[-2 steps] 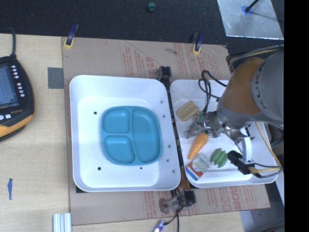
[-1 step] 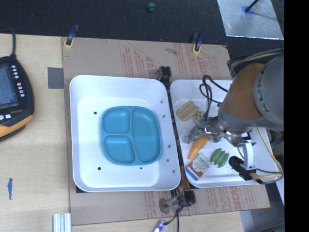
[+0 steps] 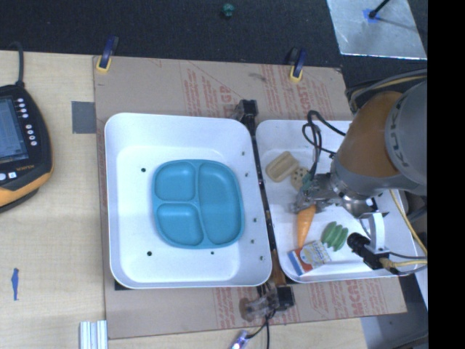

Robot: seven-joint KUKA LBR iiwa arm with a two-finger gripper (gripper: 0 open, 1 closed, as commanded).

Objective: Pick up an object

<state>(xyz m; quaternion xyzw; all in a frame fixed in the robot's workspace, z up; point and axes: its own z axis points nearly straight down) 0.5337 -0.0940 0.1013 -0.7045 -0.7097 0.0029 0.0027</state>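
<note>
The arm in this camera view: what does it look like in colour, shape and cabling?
The arm is thick and rounded, grey, with a broad orange band above the wrist. Black cables loop off its left side. Below the band a darker metallic hand reaches over the right bin. No markings are legible.

This is a robotics lab or test bench rather than a home or kitchen. Left of the gripper [image 3: 309, 191], well apart from it, a teach pendant [image 3: 18, 147] with a screen and orange casing lies on the wooden bench [image 3: 51, 267]. The two white bins [image 3: 116, 195] beside and under the gripper sit on a cardboard sheet [image 3: 182, 78] held by clamps [image 3: 107, 53], and cables [image 3: 316, 133] run just beside the gripper.
</note>
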